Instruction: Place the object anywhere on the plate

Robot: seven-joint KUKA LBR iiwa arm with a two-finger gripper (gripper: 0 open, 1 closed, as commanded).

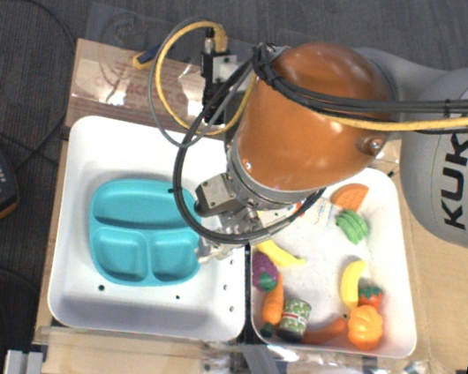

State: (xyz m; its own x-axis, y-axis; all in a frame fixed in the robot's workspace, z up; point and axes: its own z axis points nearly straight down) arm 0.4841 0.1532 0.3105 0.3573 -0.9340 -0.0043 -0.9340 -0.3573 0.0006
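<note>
The arm [317,125] is reaching in from the right, its orange band bulking over the seam between the two bins, wrist pointing down. The gripper [223,241] is hanging just past the right edge of the teal plate [144,229], which is lying in the left bin [73,288]. Whether the jaws are wide, narrow or holding anything cannot be told from above. Toy food is sitting in the right bin [396,336]: a banana [280,254] and an eggplant [265,272] beside the gripper, a carrot [271,307], a can [294,318], a second banana [350,281], a pumpkin [365,326]
</note>
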